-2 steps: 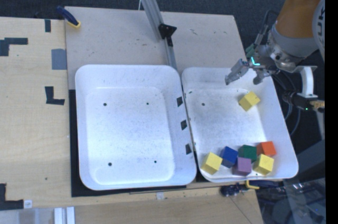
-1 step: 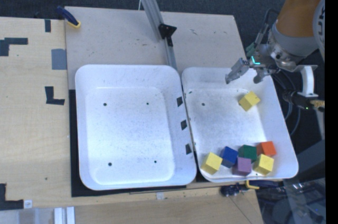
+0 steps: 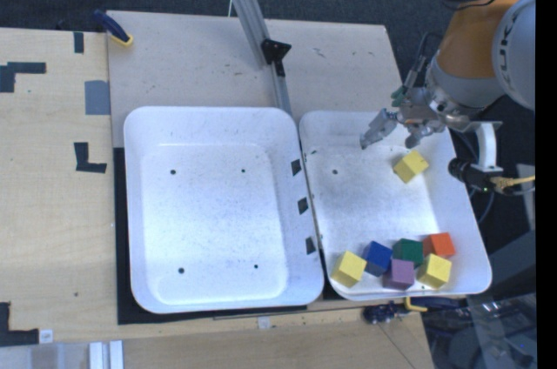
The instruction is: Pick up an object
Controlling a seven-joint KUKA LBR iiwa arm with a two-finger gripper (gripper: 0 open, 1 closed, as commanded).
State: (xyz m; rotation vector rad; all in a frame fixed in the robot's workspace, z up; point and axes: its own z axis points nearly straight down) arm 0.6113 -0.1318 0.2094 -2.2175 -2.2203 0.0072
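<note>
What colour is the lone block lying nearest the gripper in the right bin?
Yellow: the lone block shows clearly in the camera view.

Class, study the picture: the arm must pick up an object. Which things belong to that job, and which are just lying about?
Belonging to the job:
pincer
lone yellow cube
cluster of coloured cubes
right bin

Lying about:
left bin
metal pole
blue-and-yellow clamp

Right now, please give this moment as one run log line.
task: pick up object | gripper: over right bin, nothing held | nearest: yellow cube just below | other cubes: front edge
</note>
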